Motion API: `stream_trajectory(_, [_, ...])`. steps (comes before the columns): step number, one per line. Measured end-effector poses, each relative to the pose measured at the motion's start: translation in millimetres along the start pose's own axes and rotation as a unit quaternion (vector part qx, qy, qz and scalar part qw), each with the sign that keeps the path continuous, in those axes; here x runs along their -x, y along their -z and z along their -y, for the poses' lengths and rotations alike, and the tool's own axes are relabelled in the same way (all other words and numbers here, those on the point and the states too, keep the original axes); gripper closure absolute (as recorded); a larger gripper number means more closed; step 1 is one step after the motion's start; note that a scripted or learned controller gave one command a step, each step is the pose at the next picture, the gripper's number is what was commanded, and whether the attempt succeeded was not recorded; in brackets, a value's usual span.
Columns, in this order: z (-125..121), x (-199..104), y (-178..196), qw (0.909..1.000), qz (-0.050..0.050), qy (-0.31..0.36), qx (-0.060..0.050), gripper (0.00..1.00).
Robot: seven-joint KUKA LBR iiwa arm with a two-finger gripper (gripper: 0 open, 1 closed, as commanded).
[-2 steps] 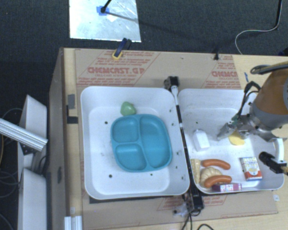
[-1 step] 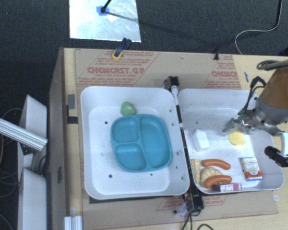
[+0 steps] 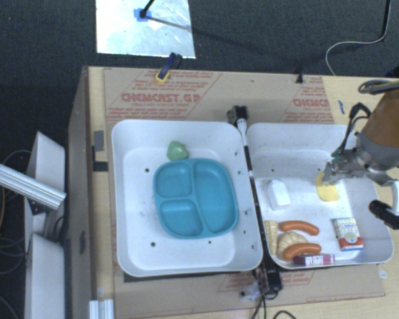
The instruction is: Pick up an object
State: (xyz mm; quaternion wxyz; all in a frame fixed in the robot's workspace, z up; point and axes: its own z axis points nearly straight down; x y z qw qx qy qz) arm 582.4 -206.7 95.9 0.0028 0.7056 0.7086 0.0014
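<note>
Gripper [image 3: 334, 171] sits low in right bin [image 3: 299, 145], just above yellow piece [image 3: 328, 192]. Finger state: cannot tell. Nothing lifted; pickup outstanding.

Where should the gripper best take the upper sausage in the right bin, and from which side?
Probably across the middle of the upper sausage, coming from straight above. It lies flat and long, left to right, so its narrow width suits the fingers; the lower sausage lies apart.

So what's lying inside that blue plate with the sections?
Nothing that I can see: all three sections of the blue plate show bare blue. The green lump sits just outside its far rim, in the left bin. Whatever is under the plate is hidden.
</note>
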Motion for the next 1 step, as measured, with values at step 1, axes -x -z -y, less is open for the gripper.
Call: stream_trajectory(1, [0.1,0.0,-0.1,1.0,0.0,0.0,0.0,0.0])
